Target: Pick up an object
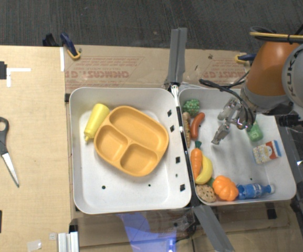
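My gripper (223, 126) hangs over the middle of the right bin (240, 164), fingers open and pointing down-left, with nothing between them. Left of it lie a green bumpy vegetable (192, 106) and a red sausage (196, 124). Just right of the gripper sits a small green object (255, 134), partly under the wrist. A small milk carton (267, 151) lies by the bin's right wall. Along the near side are a carrot (196, 159), a banana (206, 170), a cookie (207, 193), an orange fruit (225, 187) and a blue bottle (254, 190).
The left bin (88, 188) holds a yellow divided plate (132, 139) and a yellow squeeze bottle (95, 121). Scissors (1, 146) lie on the wooden bench at far left. A cardboard sheet (119, 67) and a blue clamp (70, 45) sit behind the bins.
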Controlling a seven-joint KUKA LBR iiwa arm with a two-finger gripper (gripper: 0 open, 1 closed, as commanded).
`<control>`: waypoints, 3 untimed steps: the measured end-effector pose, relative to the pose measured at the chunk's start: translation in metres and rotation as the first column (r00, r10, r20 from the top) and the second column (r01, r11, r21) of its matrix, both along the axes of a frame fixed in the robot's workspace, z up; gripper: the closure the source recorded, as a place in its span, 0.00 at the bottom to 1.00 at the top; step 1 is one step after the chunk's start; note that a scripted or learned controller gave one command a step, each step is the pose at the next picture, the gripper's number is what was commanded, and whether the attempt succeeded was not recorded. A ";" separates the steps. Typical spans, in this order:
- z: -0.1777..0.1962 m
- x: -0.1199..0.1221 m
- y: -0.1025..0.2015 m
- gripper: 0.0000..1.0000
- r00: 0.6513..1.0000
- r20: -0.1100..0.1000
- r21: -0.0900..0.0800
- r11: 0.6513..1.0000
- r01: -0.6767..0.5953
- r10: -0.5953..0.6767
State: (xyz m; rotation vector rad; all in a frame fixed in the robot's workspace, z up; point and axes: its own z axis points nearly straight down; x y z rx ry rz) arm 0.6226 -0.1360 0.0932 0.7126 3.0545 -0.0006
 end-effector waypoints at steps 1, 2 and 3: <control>0.040 0.019 -0.054 0.00 0.986 0.003 -0.003 0.986 -0.167 0.167; 0.001 0.031 -0.086 0.00 0.991 0.002 -0.002 0.991 -0.134 0.134; 0.013 0.034 -0.086 1.00 0.991 0.010 -0.006 0.991 -0.137 0.137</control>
